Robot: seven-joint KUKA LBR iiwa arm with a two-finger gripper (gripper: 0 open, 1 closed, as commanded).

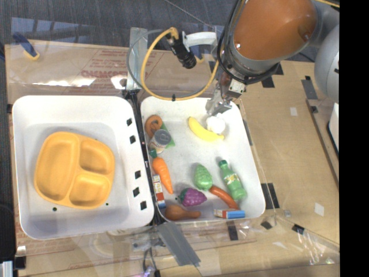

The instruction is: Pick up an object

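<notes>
**Gripper low over the banana, nothing lifted yet**

The gripper (222,105) hangs at the right bin's (249,154) twelve o'clock edge, beside a white ball (215,123) and the banana (204,130). Its opening I cannot tell. The grasp and the lift both remain.

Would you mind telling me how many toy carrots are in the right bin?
2: one carrot near the left wall; another carrot right of the purple grapes. Others may be hidden.

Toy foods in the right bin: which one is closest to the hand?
The yellow banana. It lies at the bin's far end just below the hand, while the carrot and grapes sit nearer the camera.
</notes>
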